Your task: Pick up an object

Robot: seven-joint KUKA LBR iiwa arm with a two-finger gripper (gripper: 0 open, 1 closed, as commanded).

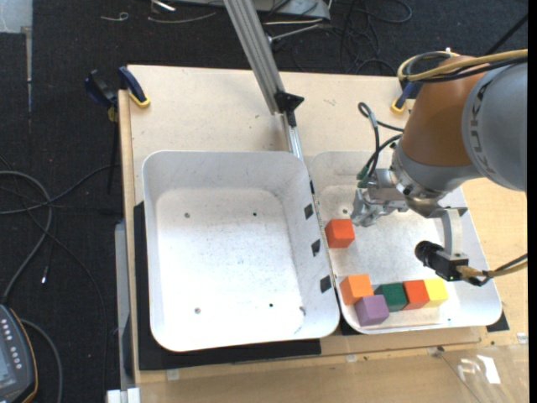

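Observation:
An orange cube (340, 232) lies alone in the upper left part of the right bin (470, 309). My gripper (367, 211) hangs just above and to the right of it, close to the cube but not around it. Along the bin's front edge sits a row of blocks: an orange one (356, 287), a purple one (372, 309), a green one (392, 296), a red-orange one (416, 293) and a yellow one (435, 290). The grey arm with its orange band (440, 133) reaches in from the right.
The left bin (159, 175) stands beside the right one, their walls meeting near the orange cube. A slanted metal pole (256, 44) crosses the bench at the back. A black cable fitting (438, 259) hangs over the right bin.

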